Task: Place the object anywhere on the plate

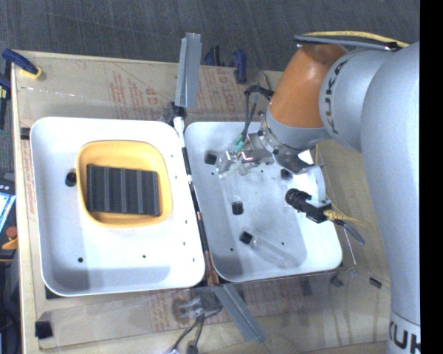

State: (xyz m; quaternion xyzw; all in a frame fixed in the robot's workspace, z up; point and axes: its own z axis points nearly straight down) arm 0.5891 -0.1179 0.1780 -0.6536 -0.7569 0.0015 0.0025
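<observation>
Yellow plate (pixel 122 152) with dark ribbed block (pixel 123 189) sits in left bin (pixel 52 264); I see jaws (pixel 232 159) over right bin (pixel 321 253), spread undeterminable.

A plywood bench (pixel 96 87) with blue clamps (pixel 18 61) stands on dark grey carpet (pixel 96 13)

Yellow plate (pixel 93 155) with dark ribbed block (pixel 123 190); white bins (pixel 52 264).
</observation>
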